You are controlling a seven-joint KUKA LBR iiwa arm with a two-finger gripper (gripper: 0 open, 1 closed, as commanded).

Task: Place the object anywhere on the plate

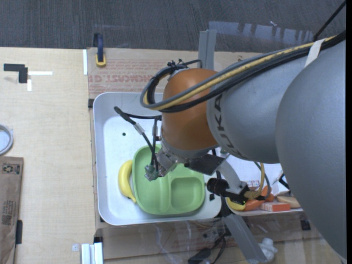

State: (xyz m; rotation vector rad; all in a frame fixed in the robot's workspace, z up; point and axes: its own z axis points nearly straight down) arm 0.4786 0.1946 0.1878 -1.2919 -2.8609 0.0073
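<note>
One pincer hangs low over the left compartment of the green divided plate, seemingly poised for a drop there, though I cannot tell its state; beyond it to the left a banana hugs the plate's outer edge inside the white bin.
</note>
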